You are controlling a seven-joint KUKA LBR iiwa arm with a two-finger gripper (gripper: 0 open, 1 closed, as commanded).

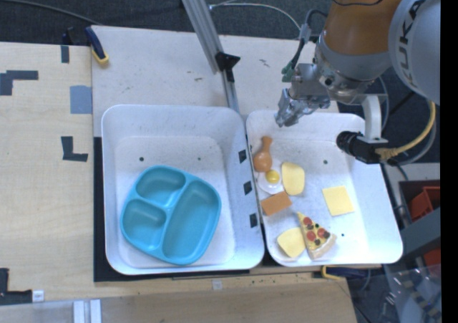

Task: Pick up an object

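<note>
Gripper (288, 115): hanging above the far edge of the right bin (372, 239), at about 12 o'clock from the food pile; nothing seen between the fingers; whether spread or pressed together cannot be told (too small and dark from this angle).

Right bin: holding all the toy food, clustered toward its left half, just across the rim from the left bin (122, 171).

Drumstick (263, 152): nearest the gripper, at about 7 o'clock from it, lying tilted with the thin end pointing to 12 o'clock. Probably hard, light plastic, smooth and rounded (likely to squirt out of a loose pinch). Best taken across the narrow shank, not the fat bulb.

Fried egg (271, 180): touching the drumstick's lower end, flat and thin. Little to grip from above.

Pale yellow piece (293, 177): just beside the egg at 3 o'clock, rounded, lying flat.

Brown slab (276, 204): at 6 o'clock from the egg, blocky; straight opposite sides look the easiest to clamp.

Cheese square (338, 200): apart from the rest at 3 o'clock, very flat, hard to get fingers under.

Pizza slice (315, 235): near the front rim, beside a second yellow wedge (290, 242) on its 9 o'clock side.

Blue divided plate (170, 213): in the left bin, wide and shallow (poor target for two fingers except at the rim).

Overall handling: all light, stiff, not fragile, judging by appearance.
</note>
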